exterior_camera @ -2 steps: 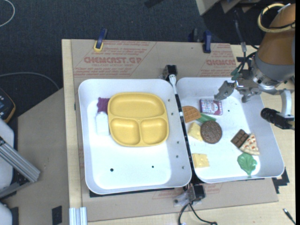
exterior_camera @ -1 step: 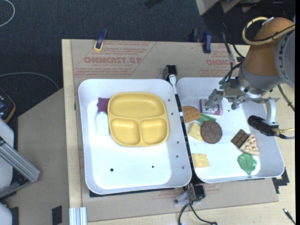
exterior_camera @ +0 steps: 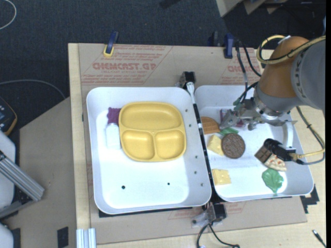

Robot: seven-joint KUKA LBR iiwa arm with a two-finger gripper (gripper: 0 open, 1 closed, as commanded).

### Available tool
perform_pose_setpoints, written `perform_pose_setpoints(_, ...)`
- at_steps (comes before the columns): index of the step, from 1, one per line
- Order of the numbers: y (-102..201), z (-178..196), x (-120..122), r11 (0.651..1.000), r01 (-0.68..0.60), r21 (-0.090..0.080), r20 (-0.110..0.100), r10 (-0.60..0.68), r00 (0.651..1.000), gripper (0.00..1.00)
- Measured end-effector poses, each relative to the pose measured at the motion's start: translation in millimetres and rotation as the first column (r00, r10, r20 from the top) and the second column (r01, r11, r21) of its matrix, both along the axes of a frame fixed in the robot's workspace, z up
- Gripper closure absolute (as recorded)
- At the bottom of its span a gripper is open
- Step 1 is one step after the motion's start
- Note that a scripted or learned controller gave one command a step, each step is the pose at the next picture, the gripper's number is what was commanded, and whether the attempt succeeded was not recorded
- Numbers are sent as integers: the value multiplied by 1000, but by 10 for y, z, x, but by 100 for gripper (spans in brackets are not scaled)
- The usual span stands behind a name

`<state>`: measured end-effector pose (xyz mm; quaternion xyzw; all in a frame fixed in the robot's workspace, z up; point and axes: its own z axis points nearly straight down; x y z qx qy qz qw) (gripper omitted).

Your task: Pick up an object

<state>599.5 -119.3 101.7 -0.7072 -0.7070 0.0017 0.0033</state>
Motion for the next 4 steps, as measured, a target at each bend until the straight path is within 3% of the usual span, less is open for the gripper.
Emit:
perform_pose_setpoints(1, -7, -158, 7, 1000, 1, -3, 6, -1, 1000, 0)
perform_pose_setpoints(2, 1, -41, 19, 1000, 1, -1, 11, -1, 1000, 100)
perform_pose_setpoints(4, -9, 1113, 124, 1000, -1, -5, 16, 1, 1000, 100)
